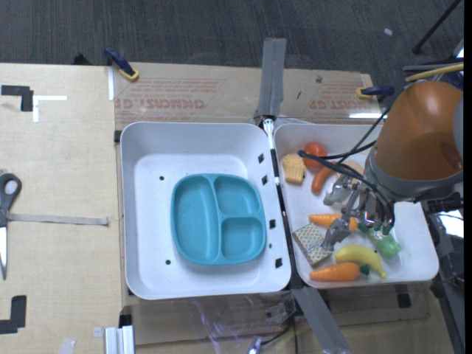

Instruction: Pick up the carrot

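The carrot point(335, 272) lay at the front of the right bin point(424, 268), a smooth orange toy with a blunt end and a taper, lying on its side just below the banana point(361, 257). A smaller carrot point(325, 219) sat further up the bin, just left of the end effector point(352, 214), and a third orange piece point(321, 178) leaned beside the tomato point(315, 151) near the back wall. Whether the end effector was released or clenched could not be told (its metal parts were tangled with wires and toys), and nothing could be seen held in it. It hung over the middle of the right bin, well above the front carrot. A yellow waffle-like piece point(293, 168), a grey patterned block point(310, 240) and a green item point(389, 246) shared the bin.

The left bin point(140, 220) held a blue divided plate point(219, 217). Both bins rested on brown cardboard point(192, 94) atop a pale wooden worktop point(55, 198), where scissors point(6, 212) lay at the left edge. Dark carpet point(184, 13) lay beyond.
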Controlling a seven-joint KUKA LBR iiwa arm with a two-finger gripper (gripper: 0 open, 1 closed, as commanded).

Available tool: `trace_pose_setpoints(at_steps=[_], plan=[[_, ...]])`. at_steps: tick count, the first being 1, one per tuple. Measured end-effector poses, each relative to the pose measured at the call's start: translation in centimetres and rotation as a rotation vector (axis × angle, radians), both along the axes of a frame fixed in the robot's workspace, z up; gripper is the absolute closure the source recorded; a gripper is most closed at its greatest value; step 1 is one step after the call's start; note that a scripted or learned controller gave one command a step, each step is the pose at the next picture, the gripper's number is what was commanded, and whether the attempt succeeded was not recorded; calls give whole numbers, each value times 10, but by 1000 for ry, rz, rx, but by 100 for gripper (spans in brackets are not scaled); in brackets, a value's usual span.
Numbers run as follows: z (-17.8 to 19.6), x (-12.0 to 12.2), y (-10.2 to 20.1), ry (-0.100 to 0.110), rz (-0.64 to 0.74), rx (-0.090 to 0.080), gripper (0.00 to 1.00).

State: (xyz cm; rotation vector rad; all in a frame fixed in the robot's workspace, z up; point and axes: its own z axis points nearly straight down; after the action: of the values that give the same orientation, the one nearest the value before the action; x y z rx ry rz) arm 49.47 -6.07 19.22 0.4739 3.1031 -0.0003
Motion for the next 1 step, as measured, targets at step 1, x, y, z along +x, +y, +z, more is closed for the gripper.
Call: trace_pose_setpoints(at_steps=[1], plan=[[-91, 0, -39, -2, 228, -1, 0]])
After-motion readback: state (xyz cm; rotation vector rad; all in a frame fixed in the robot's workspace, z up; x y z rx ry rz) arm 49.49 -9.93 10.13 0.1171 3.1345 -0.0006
